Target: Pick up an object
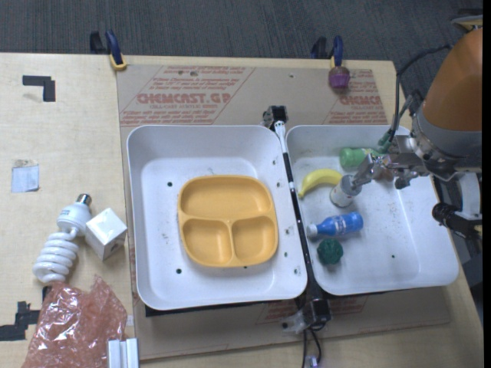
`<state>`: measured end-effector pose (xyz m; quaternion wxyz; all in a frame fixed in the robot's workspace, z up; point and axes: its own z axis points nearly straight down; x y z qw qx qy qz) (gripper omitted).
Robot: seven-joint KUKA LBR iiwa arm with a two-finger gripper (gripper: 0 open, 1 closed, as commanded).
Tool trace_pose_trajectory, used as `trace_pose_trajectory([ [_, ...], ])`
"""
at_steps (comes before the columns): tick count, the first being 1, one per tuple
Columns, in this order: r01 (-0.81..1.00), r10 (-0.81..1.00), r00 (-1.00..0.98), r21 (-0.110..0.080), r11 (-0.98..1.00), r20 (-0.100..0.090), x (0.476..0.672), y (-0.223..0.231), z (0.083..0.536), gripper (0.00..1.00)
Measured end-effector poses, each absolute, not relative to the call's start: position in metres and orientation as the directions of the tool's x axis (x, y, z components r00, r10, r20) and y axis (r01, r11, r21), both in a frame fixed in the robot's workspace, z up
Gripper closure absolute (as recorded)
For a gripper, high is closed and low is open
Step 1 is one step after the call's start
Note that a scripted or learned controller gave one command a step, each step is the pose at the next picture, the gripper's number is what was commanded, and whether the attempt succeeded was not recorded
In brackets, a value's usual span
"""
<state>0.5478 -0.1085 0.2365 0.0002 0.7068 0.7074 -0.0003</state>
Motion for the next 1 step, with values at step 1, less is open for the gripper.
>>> trace_pose_trajectory([
  [1,1.0,1.0,0.0,0.0,0.0,-0.001,0.6029,-0.1188,0.0925,0.0],
])
